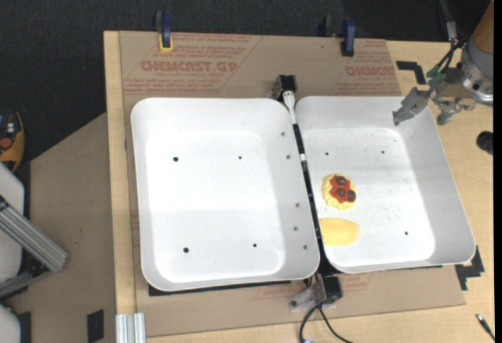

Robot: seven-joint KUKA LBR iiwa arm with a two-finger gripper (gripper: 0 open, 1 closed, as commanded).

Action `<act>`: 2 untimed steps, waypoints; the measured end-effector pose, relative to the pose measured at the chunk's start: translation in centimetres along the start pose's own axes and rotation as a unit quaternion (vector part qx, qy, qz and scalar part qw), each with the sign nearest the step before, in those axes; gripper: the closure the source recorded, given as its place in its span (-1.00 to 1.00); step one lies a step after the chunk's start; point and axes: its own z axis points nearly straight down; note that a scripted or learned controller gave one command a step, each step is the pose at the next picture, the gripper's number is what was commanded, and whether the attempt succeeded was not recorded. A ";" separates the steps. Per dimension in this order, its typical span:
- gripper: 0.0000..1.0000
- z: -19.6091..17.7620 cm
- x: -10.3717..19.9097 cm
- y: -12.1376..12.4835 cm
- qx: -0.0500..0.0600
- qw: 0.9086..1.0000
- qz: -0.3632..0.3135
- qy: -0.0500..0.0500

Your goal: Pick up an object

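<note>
The gripper (427,109) looks spread wide, probably empty; it should centre over the yellow toy (340,191) before dropping.

Two small objects lie in the right bin (439,200), in its near-left part, close to the divide between the bins. The farther one is a round yellow toy (339,190) with red and dark blobs on top. Just beside it, toward the bin's front edge, lies a plain yellow oval piece (340,231), flat and lengthwise across the bin. Whether the two touch cannot be told.
</note>
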 end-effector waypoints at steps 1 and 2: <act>1.00 -1.1 0.0 0.1 -0.002 1.000 -0.001 -0.001; 1.00 -2.1 0.0 0.6 -0.002 1.000 -0.001 -0.001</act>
